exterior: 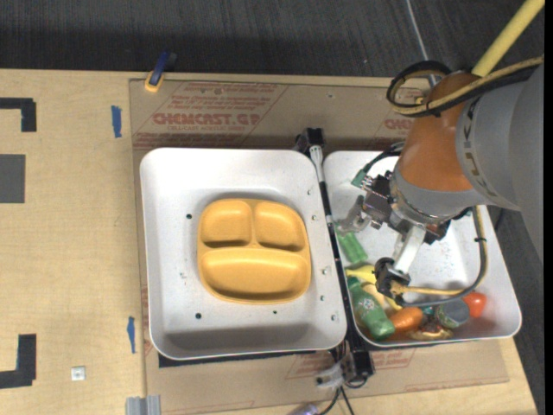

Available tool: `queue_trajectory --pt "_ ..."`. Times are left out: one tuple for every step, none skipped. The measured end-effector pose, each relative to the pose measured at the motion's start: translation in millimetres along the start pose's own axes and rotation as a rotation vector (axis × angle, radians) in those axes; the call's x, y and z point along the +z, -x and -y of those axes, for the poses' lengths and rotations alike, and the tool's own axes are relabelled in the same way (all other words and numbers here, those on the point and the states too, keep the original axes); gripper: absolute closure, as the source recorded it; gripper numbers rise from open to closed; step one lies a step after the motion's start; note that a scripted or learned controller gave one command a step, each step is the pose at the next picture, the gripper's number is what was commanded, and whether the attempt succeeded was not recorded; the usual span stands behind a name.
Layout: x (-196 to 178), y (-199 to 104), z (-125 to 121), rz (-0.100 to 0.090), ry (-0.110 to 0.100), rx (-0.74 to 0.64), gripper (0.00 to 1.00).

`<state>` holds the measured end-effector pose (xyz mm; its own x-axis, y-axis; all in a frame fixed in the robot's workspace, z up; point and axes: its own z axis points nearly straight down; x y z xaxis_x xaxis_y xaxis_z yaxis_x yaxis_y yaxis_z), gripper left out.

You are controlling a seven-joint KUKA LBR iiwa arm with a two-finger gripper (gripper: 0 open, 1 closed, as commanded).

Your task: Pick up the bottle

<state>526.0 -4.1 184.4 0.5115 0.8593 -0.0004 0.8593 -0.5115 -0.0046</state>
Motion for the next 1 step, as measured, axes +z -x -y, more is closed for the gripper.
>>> queue_trajectory --pt "0.2 -3.6 20.7 0.0 -0.001 0.267 0.0"
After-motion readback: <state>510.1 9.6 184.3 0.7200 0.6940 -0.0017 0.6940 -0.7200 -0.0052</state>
